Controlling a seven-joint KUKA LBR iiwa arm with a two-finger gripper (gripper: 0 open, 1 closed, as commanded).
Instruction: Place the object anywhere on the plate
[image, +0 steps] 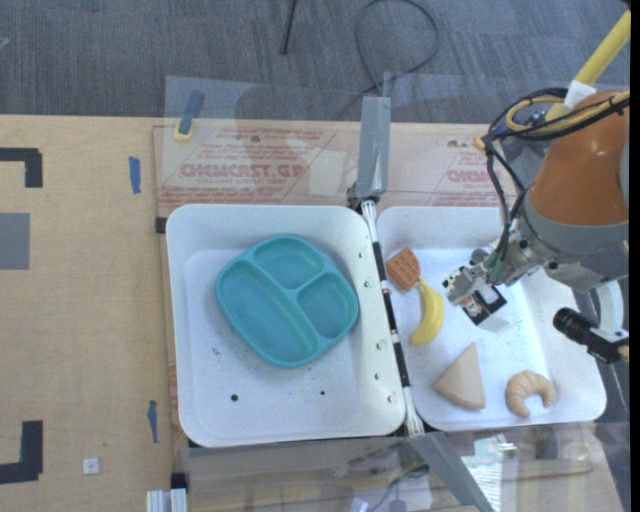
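A teal plate (287, 298) with three compartments lies in the left bin (200, 380). The right bin (575, 405) holds a yellow banana (431, 313), an orange waffle-like piece (403, 269), a tan wedge (461, 379) and a croissant (529, 391). My gripper (478, 296) hangs over the middle of the right bin, just right of the banana. Nothing shows between its fingers.
The grey divider (385, 310) between the two bins runs next to the waffle piece and banana. A cardboard sheet (255, 170) lies behind the bins. The arm's orange band (585, 170) and cables (520, 115) stand over the right bin's back corner.
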